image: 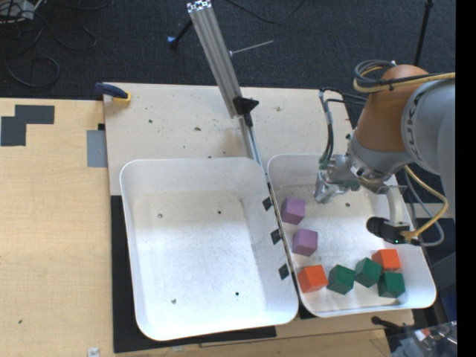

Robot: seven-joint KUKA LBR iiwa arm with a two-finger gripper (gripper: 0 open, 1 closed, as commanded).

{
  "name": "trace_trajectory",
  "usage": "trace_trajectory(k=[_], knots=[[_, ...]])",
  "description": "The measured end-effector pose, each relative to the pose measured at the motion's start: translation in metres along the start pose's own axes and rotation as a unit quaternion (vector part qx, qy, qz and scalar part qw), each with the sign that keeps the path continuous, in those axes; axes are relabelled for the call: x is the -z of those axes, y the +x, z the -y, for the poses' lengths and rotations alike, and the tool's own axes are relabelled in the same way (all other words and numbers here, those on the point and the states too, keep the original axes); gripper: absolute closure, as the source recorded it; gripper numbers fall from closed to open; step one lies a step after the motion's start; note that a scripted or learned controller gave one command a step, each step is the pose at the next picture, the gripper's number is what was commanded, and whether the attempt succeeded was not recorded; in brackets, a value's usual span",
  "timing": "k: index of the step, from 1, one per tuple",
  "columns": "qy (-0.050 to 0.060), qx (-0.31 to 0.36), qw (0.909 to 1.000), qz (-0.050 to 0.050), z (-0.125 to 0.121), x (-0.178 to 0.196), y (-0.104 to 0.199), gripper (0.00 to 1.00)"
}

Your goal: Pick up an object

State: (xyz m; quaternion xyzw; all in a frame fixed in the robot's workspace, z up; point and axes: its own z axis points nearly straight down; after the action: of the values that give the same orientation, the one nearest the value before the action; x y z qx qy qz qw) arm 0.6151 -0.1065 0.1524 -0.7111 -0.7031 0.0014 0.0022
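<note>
Several small cubes lie in the right bin (349,309). Two purple cubes (293,210) (305,241) sit near its left wall. An orange cube (312,277) lies at the front left, and another orange cube (386,259) lies toward the right. Three green cubes (341,279) (367,271) (391,283) cluster at the front. My gripper (324,193) hangs over the back of the right bin, a short way right of the upper purple cube. Nothing shows between its fingers.
The left bin (149,199) stands beside the right one, with black clips (275,236) on the shared wall. A slanted aluminium bar (219,58) rises behind the bins. A blue and yellow clamp (113,91) rests at the bench's back left corner.
</note>
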Motion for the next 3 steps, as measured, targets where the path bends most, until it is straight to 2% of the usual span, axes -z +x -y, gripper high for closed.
trace_trajectory(k=[1,2,3], knots=[[-0.004,0.006,1.0,0.001,0.001,0.06,0.007,1.0],[0.0,0.006,1.0,0.001,0.001,0.046,0.007,1.0],[-0.001,0.008,1.0,-0.001,0.003,0.056,0.051,1.0]])
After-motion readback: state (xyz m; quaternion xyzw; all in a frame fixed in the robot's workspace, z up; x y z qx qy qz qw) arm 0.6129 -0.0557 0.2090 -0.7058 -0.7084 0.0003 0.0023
